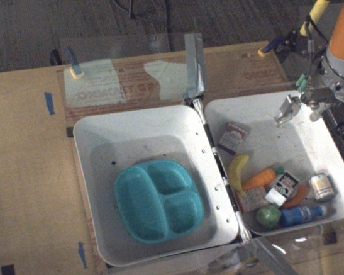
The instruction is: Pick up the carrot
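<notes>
Claw: I see the claw [298,108] over the right bin's [331,143] 1 o'clock corner, nothing between its fingers; whether it is released or clenched I cannot tell.
Arm: grey with an orange band, reaching in from 3 o'clock.
Carrot: I find the carrot [259,179] lying in the right bin toward its 7 o'clock side, well apart from the claw.
Neighbours: a banana [237,170] lies just beside the carrot at its 9 o'clock; a small black-and-white carton [283,186] sits at its 4 o'clock.
Other items: a green round fruit [269,216] and a blue bottle [302,214] lie along the bin's 6 o'clock wall; a tin can [322,186] stands at 4 o'clock; a small packet [233,137] lies at 10 o'clock.
Left bin: I see the left bin [97,144] holding a teal divided plate [158,200].
Bench: both bins sit side by side on the bench [26,186].
</notes>
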